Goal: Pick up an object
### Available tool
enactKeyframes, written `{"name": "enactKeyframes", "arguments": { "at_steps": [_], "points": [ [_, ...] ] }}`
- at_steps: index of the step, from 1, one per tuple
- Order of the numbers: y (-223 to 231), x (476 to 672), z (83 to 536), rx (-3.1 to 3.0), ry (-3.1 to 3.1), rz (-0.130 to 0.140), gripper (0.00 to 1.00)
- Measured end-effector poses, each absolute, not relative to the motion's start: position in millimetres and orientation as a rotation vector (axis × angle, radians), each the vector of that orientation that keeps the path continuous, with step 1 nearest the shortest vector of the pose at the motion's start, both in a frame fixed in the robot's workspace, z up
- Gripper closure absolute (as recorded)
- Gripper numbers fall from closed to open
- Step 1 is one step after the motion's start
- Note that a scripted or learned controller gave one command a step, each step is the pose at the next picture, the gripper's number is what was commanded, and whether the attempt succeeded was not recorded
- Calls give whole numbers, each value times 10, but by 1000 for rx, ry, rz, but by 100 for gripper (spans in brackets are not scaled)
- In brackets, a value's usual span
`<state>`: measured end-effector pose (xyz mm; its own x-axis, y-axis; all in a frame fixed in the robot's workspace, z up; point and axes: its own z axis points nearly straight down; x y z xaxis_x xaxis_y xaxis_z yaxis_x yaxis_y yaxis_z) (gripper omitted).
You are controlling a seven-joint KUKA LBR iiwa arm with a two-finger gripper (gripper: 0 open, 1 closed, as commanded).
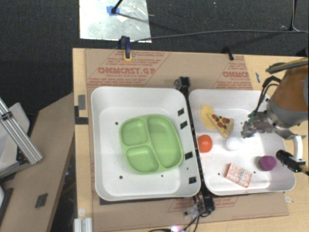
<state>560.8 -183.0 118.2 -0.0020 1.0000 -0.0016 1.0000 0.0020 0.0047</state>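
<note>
Gripper (248,128) hangs low over the right bin (285,180), just right of a small white ball (233,143). Whether it is open, closed or gripping anything cannot be told; nothing is seen held in it.

Likely target, by nearness: the white ball. It sits near the bin's middle, just right of an orange ball (205,143) and just below a pizza-slice toy (223,124) that lies against a banana (208,116).

Risks:
- Ball is round and smooth; an off-centre close could squirt it away across the bin floor.
- White on white, so low contrast and easy to misplace.
- Pizza slice sits close; a descent could clip it instead.

Further from the ball: a purple ball (267,163) to its right, a pink packet (238,174) below. The green divided plate (150,143) sits in the left bin (104,144).
</note>
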Motion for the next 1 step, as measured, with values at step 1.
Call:
{"name": "enactKeyframes", "arguments": {
  "at_steps": [1],
  "points": [
    [-1776,5551,1764,2213,2222,6,100]
  ]
}}
